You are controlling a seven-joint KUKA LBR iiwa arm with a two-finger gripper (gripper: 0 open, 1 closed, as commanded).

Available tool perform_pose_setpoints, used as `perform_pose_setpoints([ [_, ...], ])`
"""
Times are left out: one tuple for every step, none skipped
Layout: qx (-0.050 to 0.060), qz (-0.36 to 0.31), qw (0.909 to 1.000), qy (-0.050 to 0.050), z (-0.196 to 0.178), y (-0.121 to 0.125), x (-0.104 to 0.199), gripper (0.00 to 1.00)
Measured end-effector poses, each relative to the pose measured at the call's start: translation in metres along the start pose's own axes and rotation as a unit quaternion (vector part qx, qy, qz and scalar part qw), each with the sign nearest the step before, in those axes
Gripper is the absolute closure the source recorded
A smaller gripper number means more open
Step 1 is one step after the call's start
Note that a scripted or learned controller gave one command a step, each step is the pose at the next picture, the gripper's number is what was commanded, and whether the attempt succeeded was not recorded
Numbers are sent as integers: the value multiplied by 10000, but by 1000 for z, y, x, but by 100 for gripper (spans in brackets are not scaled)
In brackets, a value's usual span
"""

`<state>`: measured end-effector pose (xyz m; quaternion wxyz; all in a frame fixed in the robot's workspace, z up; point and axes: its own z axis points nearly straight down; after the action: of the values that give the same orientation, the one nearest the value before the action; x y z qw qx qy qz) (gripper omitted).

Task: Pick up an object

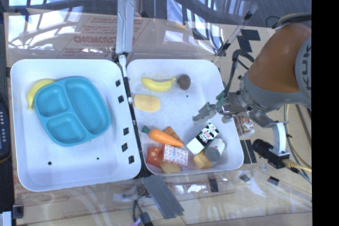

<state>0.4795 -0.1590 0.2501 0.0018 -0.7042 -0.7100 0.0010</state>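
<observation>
Milk carton (pixel 207 135), black-and-white, lies lower right in the right bin (pixel 159 69), directly under the gripper (pixel 209 111).
Finger state cannot be told; descend squarely across it, avoiding the grey cup (pixel 213 152) touching alongside.

Bench: clear plastic sheeting (pixel 79 188) over a brown cardboard surface (pixel 95 34).
On it: 2 shallow white bins, touching side by side.
Left bin (pixel 32 166): toward the left.
Right bin (pixel 175 69): toward the right.
</observation>
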Motion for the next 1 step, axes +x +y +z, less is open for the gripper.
perform_pose_setpoints([
  [-19, -437, 9990, 3, 158, -1, 33, 0],
])
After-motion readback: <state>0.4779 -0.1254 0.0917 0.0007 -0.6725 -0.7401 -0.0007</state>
